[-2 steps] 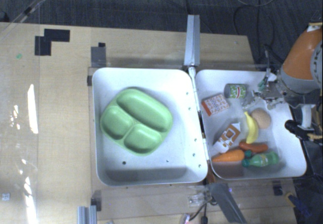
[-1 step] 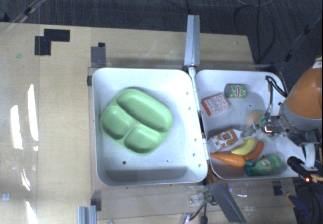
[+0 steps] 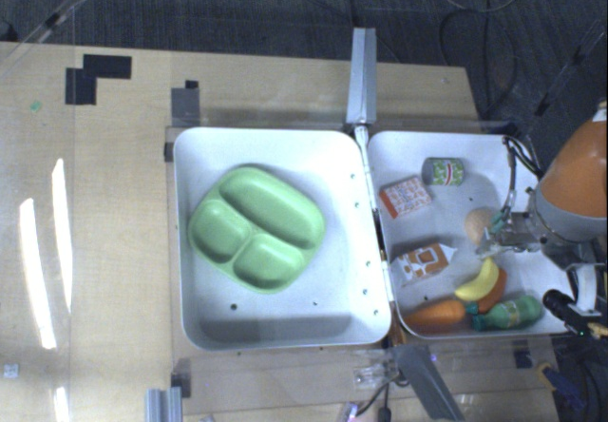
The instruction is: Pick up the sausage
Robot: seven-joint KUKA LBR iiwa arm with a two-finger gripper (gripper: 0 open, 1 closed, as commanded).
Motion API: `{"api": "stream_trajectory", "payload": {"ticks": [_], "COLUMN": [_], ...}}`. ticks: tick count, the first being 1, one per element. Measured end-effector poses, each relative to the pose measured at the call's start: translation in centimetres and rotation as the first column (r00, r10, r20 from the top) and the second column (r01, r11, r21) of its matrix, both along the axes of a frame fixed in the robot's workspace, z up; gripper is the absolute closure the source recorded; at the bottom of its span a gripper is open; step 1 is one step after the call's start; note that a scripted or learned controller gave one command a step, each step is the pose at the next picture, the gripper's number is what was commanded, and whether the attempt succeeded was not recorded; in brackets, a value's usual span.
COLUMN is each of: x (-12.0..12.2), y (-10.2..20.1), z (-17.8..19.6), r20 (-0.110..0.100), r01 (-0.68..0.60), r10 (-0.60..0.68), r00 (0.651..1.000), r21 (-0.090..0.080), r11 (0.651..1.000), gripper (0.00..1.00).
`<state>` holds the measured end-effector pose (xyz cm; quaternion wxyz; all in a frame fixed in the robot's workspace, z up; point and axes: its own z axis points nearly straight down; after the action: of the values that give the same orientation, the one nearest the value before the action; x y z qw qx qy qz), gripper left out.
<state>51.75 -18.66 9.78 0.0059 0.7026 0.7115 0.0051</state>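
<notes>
Sausage (image 3: 437, 316): we log it camera-side and left of the gripper (image 3: 494, 239), well apart; jaw state we cannot tell.

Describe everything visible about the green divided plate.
The green divided plate lies flat in the left white bin, roughly at its middle and turned at a slant to the bin's walls. It looks like smooth, matte plastic, rounded at the corners, with three recessed compartments: one long and two smaller. It touches only the bin floor, well away from the gripper.
</notes>
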Motion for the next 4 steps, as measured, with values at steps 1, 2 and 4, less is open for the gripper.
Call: {"api": "stream_trajectory", "payload": {"ticks": [1,2,4], "x": [0.0,-2.4,-2.1], "y": [0.0,-1.8,-1.8], "z": [0.0,-0.9,0.0], "r20": [0.0,0.0,0.004], "r01": [0.0,-0.081,-0.083], "r10": [0.0,0.081,0.083], "r00": [1.0,0.997,0.997], "r21": [0.0,0.0,-0.001], "r11": [1.0,0.997,0.997], "gripper": [0.0,0.0,0.0]}}
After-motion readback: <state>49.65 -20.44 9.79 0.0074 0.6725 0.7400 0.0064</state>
